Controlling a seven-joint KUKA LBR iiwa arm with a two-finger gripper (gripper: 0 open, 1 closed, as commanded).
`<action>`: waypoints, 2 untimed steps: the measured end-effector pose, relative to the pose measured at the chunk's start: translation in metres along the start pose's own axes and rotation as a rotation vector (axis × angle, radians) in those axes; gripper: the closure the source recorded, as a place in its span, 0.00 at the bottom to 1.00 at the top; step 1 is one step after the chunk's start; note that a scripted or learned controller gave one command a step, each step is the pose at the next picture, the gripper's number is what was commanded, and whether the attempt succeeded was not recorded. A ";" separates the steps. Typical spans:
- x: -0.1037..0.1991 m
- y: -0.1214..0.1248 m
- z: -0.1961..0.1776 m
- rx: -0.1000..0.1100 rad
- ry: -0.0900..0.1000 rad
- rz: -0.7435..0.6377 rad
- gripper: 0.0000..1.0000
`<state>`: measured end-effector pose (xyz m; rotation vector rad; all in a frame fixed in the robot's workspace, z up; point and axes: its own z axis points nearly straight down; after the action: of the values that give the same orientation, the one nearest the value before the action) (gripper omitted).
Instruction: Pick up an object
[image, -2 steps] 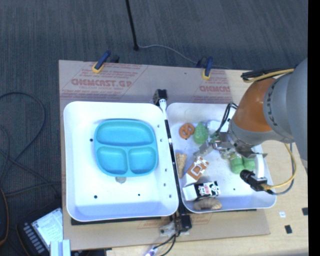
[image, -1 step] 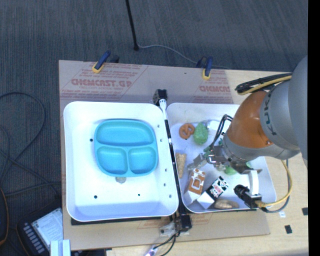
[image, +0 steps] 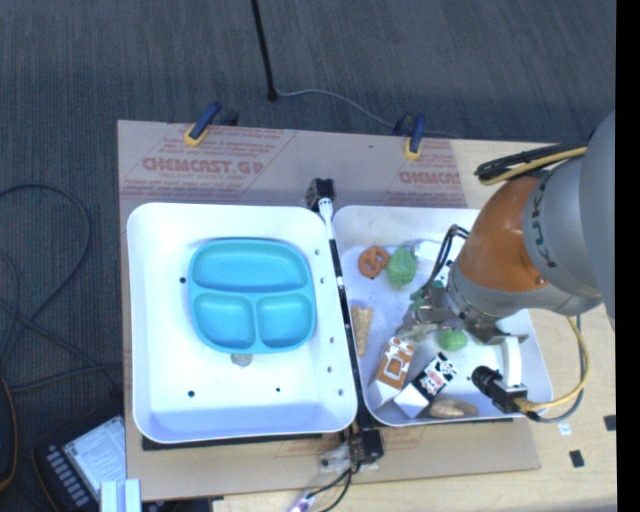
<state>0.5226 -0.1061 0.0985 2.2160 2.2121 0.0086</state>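
Shallow white bins (image: 160, 400): 2
Blue 3-compartment plastic tray (image: 250, 293): 1
Brown pretzel (image: 373, 261): 1
Green round objects (image: 402, 265): 2
Orange-and-white box (image: 396, 364): 1
Black-and-white patterned box (image: 433, 377): 1

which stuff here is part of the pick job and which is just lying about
Job things:
gripper, low in the right bin
pretzel
green toy
orange box
black and white box

Lying about:
blue divided tray in the left bin
blue clamps
cardboard sheet
cable
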 end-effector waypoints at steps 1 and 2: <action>0.000 0.000 0.000 0.001 0.000 0.000 0.00; 0.009 -0.032 0.009 -0.008 -0.004 -0.001 0.00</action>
<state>0.4910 -0.0974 0.0892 2.2084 2.2071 0.0131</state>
